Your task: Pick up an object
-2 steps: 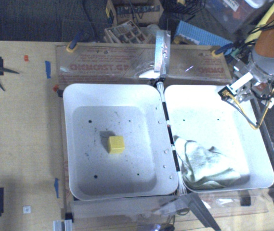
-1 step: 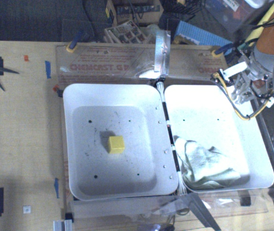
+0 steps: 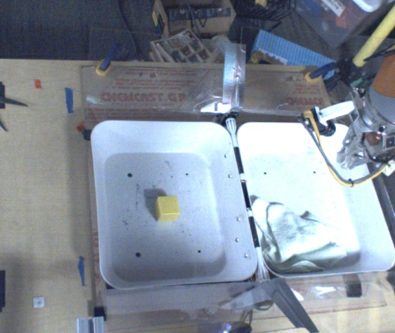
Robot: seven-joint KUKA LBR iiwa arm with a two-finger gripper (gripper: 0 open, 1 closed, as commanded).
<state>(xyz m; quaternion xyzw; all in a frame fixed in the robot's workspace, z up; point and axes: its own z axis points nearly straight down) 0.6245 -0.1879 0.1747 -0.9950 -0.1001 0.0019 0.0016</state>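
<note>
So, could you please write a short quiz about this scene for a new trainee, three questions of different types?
1. True or false: the yellow block lies in the left bin.
2. What lies in the right bin? A) a crumpled pale cloth B) a red ball C) a metal spoon
3. Fill in: the gripper hangs over the right bin's ___ edge in the camera view.

Key: 1 true; 2 A; 3 right.
</note>
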